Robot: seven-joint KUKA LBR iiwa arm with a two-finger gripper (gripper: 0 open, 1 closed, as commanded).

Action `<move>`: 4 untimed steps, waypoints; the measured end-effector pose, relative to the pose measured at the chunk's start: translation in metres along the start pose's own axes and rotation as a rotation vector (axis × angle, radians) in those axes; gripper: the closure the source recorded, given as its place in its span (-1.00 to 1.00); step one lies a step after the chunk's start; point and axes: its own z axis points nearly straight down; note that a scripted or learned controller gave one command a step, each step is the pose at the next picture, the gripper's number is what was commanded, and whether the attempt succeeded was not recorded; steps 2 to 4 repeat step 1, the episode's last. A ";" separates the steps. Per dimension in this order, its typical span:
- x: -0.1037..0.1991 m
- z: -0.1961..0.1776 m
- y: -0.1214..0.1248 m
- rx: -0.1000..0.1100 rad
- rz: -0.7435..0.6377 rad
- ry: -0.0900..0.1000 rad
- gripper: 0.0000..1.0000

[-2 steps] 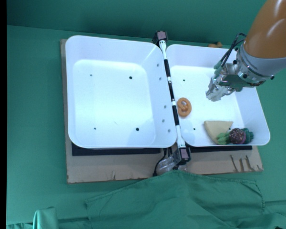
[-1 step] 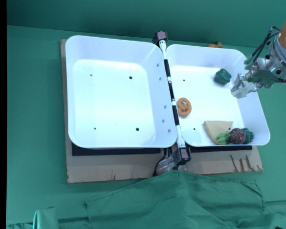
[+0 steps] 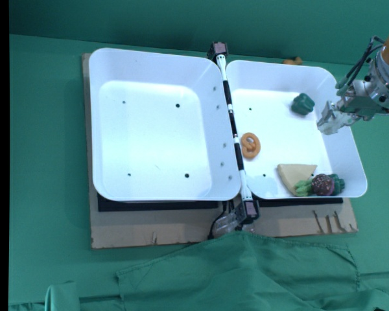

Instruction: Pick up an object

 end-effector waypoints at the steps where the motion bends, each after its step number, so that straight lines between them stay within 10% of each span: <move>1: -0.002 0.000 -0.002 0.002 -0.001 0.001 1.00; 4: -0.002 0.000 -0.002 0.002 -0.001 0.001 1.00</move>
